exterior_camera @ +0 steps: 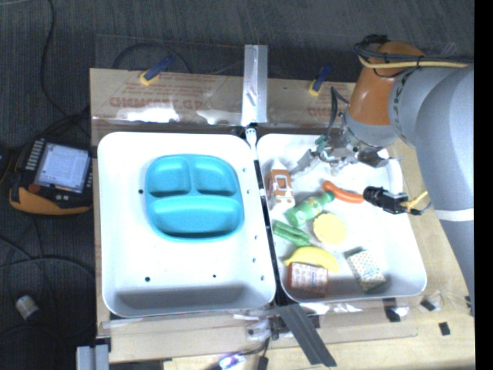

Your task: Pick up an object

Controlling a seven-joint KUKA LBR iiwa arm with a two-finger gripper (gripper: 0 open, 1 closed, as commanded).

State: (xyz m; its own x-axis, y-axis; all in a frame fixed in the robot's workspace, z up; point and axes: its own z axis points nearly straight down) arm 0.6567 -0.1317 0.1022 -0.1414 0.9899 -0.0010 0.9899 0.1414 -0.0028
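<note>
The grey arm [439, 129] reaches in from the right, and its orange band [370, 102] sits above the back edge of the right bin [400, 230]. The jaws hang over the far part of that bin, above bare white floor just behind the carrot [344, 193]. From this angle I cannot tell whether they are spread or pressed together. The things to pick from all lie in the right bin. A small orange-and-white box [280, 187] stands near the left wall. A green bottle [312, 206] lies tilted beside it, its top close to the left end of the carrot. A round yellow piece [330, 228] sits just in front of the bottle, and a green pod [289, 233] lies to that piece's left. Nearer the front are a banana [312, 258], a can with a reddish label [306, 278] on its side touching the banana, and to their right a small patterned box [365, 268], tilted. The left bin [115, 230] holds a blue divided plate [192, 195] in its middle. Both bins rest on a brown tabletop [177, 99], with a metal strip [254, 83] standing behind the seam between them. A handheld unit with a screen [54, 176] lies on the dark floor to the left of the tabletop.
</note>
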